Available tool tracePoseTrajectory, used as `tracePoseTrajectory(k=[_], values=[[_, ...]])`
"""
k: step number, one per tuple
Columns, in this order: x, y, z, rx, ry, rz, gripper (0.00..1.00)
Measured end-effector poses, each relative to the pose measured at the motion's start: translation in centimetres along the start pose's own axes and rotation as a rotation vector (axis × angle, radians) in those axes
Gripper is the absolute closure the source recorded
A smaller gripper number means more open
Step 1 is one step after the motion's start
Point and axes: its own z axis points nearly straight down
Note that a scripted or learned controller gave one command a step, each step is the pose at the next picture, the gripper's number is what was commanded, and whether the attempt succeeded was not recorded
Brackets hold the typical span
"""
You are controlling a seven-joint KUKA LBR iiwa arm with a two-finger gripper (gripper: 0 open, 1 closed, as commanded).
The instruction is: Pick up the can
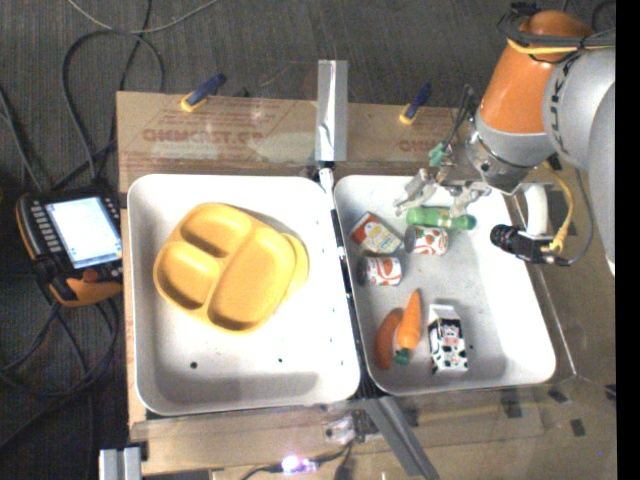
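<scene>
Gripper (436, 190) hangs low over the back of the right bin (530, 368), with my arm (525, 88) angled in from the right. I cannot tell whether it is spread or clamped. Something green (443, 218) lies right beneath it, perhaps part of the tool. Just below sits a small red-and-white item (430, 240), which I judge to be the can, upright near the bin's back wall, so the tool looks placed for it. Near it are an orange carton (377, 234) and another small can-like piece (383, 270). Further forward lie a carrot (408, 320) and a cow-print carton (447, 340). A yellow tray (232, 266) fills the left bin (150, 368).
</scene>
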Motion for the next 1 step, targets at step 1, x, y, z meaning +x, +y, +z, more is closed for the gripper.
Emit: tracePoseTrajectory(k=[1], values=[[-1.98,1.29,9.00,0.001,-0.004,-0.041,0.00]])
